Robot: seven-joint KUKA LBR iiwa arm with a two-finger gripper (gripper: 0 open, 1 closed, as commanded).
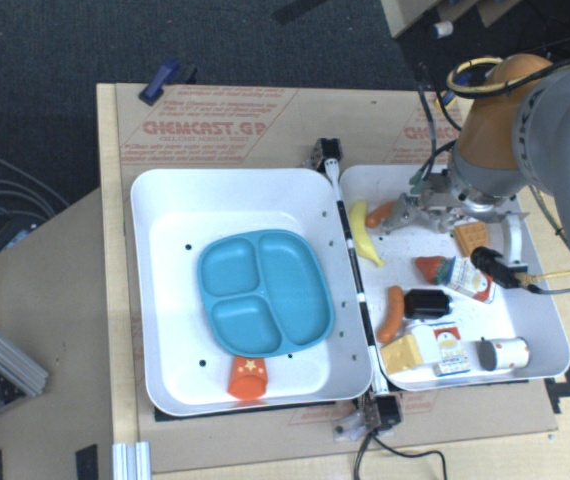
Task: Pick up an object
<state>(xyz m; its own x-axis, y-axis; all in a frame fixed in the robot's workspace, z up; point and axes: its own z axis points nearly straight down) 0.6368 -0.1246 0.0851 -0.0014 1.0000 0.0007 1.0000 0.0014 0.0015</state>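
Note:
The grey arm with its orange band (495, 118) reaches in from the upper right. My gripper (427, 206) hangs low over the back of the right bin (540, 313). Just left of it lie a small orange piece (383, 213) and a yellow banana (364, 234). A tan cracker-like square (471, 236) lies to its right. In front of it sit a red piece (430, 266) and a white packet (466, 279). I see nothing held in the gripper.
The right bin's front holds an orange sausage (393, 310), a black block (427, 303), a cheese wedge (400, 354), a white carton (447, 349) and a white bottle (502, 351). In the left bin (165, 268) lie a blue divided plate (265, 290) and an orange cup (248, 379).

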